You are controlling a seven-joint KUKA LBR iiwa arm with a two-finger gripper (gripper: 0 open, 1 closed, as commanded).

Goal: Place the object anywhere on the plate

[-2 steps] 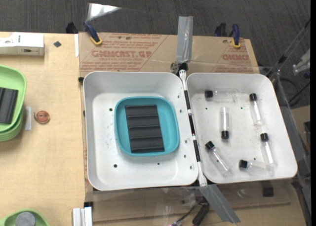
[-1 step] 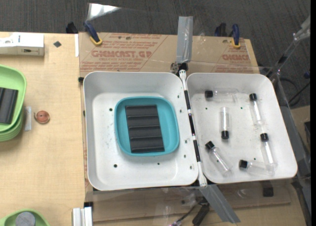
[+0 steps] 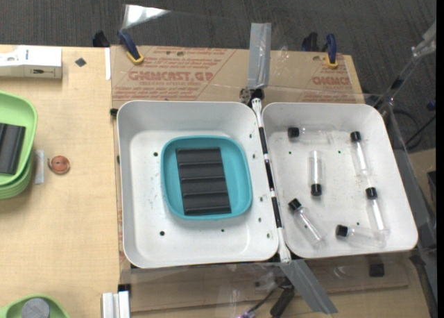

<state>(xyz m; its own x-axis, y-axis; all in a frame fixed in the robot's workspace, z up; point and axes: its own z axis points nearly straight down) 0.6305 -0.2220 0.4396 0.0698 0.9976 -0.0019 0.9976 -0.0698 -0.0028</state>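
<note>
Dark carpet surrounds your bench, where 2 white bins sit side by side. You see 6 clear vials (image 3: pixel 316 173) with black caps scattered in the right bin (image 3: pixel 392 171). Your teal plate (image 3: pixel 239 171), carrying a black ridged insert (image 3: pixel 202 180), lies in the left bin (image 3: pixel 139 191).

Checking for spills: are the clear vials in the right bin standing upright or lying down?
Lying down. Each vial rests on its side on the right bin floor, pointing various ways.
</note>
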